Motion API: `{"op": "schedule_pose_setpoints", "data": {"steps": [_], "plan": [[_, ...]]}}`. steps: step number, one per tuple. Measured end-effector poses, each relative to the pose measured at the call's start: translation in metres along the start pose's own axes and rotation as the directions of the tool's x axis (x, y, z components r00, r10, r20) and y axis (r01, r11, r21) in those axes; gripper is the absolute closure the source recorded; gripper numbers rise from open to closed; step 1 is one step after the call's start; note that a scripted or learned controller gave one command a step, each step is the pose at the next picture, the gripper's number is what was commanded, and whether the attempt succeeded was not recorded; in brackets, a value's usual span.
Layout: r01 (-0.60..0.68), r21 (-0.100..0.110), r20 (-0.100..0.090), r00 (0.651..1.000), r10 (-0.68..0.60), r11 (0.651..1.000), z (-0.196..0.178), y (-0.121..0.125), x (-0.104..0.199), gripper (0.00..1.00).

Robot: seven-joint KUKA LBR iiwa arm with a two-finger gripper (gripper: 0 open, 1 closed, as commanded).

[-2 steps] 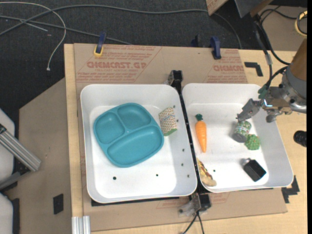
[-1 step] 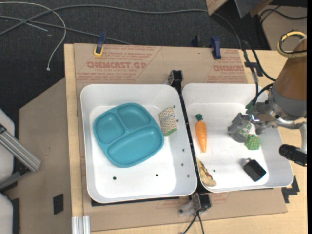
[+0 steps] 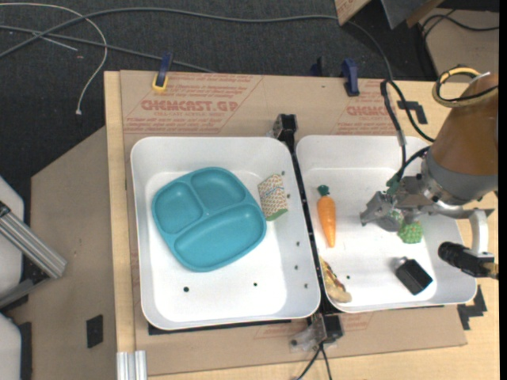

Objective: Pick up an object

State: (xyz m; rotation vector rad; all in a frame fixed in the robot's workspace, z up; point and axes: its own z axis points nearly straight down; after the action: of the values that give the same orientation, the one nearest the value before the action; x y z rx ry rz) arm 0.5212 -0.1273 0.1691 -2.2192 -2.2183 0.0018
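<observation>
In the right bin lie an orange toy carrot with a green top, a small green knobbly object, a black block and a brownish peel-like piece at the front left corner. My gripper hangs low over the middle of this bin, to the right of the carrot and just left of the green object, which lies against its lower right side. The arm's orange band and grey wrist cover the bin's right part.
The left bin holds a blue divided plate and a small patterned cup-shaped object by the plate's right rim. Black cables run down to the wrist. Blue clamps sit on the bench's far edge.
</observation>
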Motion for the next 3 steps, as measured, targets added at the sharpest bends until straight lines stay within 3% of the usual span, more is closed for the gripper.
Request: {"op": "schedule_pose_setpoints", "data": {"steps": [1,2,3], "plan": [[-0.001,0.000,0.000,1.000,0.001,1.000,0.049,-0.006,-0.007,0.00],[-0.001,-0.004,0.000,1.000,0.001,1.000,0.037,-0.006,-0.007,1.00],[0.002,-0.008,0.003,1.000,-0.002,1.000,-0.013,-0.001,0.002,1.00]]}}
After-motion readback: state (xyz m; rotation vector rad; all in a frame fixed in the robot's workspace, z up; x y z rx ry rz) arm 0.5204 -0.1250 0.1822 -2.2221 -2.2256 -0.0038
